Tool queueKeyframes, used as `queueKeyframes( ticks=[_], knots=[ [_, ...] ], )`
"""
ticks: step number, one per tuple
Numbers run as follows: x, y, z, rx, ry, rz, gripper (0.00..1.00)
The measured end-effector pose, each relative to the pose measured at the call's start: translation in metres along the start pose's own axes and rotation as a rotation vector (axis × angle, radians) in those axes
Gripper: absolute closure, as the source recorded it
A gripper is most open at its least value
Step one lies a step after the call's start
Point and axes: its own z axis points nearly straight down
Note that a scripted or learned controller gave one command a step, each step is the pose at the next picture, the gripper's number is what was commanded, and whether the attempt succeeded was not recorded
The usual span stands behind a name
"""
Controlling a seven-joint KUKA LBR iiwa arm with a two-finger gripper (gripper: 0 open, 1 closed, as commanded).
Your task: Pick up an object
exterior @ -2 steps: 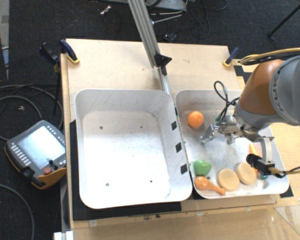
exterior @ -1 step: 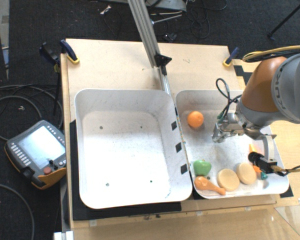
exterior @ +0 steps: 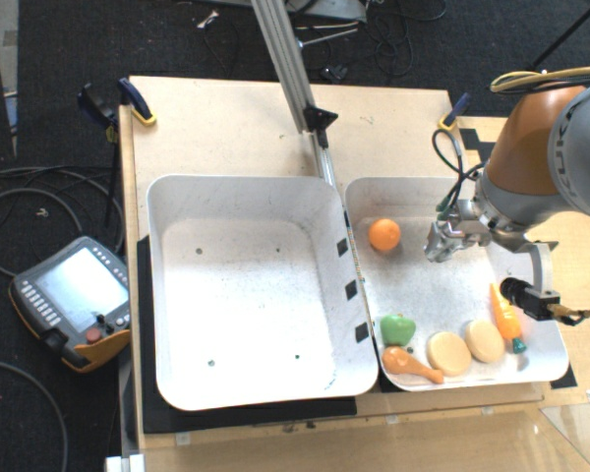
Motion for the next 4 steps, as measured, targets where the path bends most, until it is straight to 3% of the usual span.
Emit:
queueKeyframes(
  ticks=[1,2,4],
  knots=[
    [-0.001,0.009,-0.061,-0.002,-0.001,0.000,1.00],
    [-0.001,0.010,-0.065,0.004,0.000,0.000,1.00],
    [0.109,0.025,-0.069,0.003,0.003,-0.006,1.00]
  ],
)
